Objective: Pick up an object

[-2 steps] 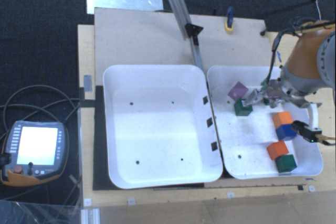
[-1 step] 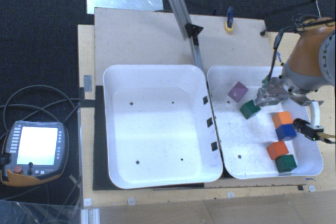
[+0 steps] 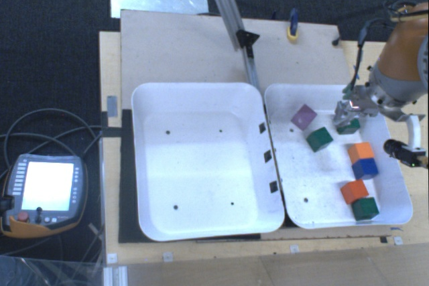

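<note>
A small dark green block (image 3: 350, 124) sits right under my tool (image 3: 347, 116) in the right-hand shallow white bin (image 3: 402, 207); my fingertips reach down around its top, but I cannot tell whether they are closed on it or merely touching it, nor how wide they stand. Just to the left of my tool lies a green cube (image 3: 320, 138), tilted, and beyond it a pale purple cube (image 3: 303, 116), the two near each other but apart. Below my tool, toward the bin's near edge, an orange cube (image 3: 361, 151) rests touching a blue cube (image 3: 364, 168); further down an orange-red cube (image 3: 354, 191) touches another dark green cube (image 3: 365, 208). Further left of my tool is the second white bin (image 3: 144, 144), side by side with the first on the beige counter (image 3: 181, 43). Far left, off the counter, lies a grey control pendant with a pale screen (image 3: 41, 194).
</note>
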`<action>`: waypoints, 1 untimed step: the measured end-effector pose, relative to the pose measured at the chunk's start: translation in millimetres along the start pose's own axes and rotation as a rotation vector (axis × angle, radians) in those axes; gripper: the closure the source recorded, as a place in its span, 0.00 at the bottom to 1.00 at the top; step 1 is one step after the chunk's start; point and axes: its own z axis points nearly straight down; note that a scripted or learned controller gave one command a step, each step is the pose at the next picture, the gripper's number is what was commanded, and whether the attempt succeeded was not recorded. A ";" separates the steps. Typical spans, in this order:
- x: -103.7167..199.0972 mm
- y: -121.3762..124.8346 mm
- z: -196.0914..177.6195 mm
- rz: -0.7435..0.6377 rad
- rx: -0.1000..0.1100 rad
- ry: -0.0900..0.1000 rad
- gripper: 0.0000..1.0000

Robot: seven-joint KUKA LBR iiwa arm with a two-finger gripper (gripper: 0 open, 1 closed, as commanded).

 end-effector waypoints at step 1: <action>4.1 3.6 -45.2 0.000 0.000 0.000 1.00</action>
